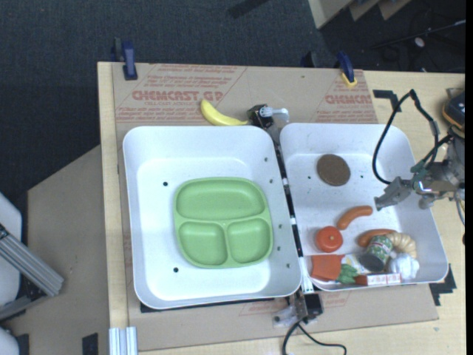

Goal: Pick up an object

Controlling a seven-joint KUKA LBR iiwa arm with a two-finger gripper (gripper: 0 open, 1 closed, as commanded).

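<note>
End effector [393, 196] at 3 o'clock over right bin [297, 198]; finger state impossible to tell. Sausage [355, 215] just beside it at 7 o'clock, brown disc [333, 169] toward 10, tomato [329, 238] and packaged clutter [380, 254] below. Green 3-compartment tray [222, 222] in left bin [144, 220]. Banana [220, 115] on desk [177, 93] at 12.

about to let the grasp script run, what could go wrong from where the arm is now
1. The toys are packed in the right bin's near corner: tomato, can, croissant. Closing there could catch two or push one aside.
2. The gripper hangs by the bin's right wall, beside the sausage; a low descent might clip the rim.
3. The black cable loops over that bin and might snag.
</note>
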